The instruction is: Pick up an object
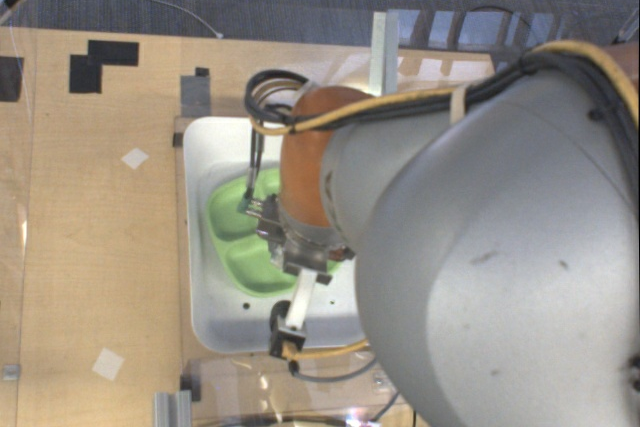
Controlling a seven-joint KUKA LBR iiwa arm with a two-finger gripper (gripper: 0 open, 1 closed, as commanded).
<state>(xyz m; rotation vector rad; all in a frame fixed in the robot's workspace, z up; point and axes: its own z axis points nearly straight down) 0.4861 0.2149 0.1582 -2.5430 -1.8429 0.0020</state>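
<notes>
One soft green shape under the wrist

Rounded, smooth green object (238, 235) lies in the glossy white bin (205, 315), just beside the gripper (268, 220); grip unreadable.

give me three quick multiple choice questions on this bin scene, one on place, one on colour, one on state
1. Where does the soft-looking object lie?
A. in the white bin
B. on the wooden bench outside the bin
C. on top of the arm

2. What colour is that object?
A. red
B. green
C. blue

3. How does the arm stand relative to the bin?
A. pulled away beyond the bench
B. reaching down over the bin, covering much of it
C. lying flat on the bench left of the bin

Answers: 1 A, it rests on the bin's floor inside the white walls. 2 B, it is bright green. 3 B, the grey arm and its orange band hang over the bin.
</notes>
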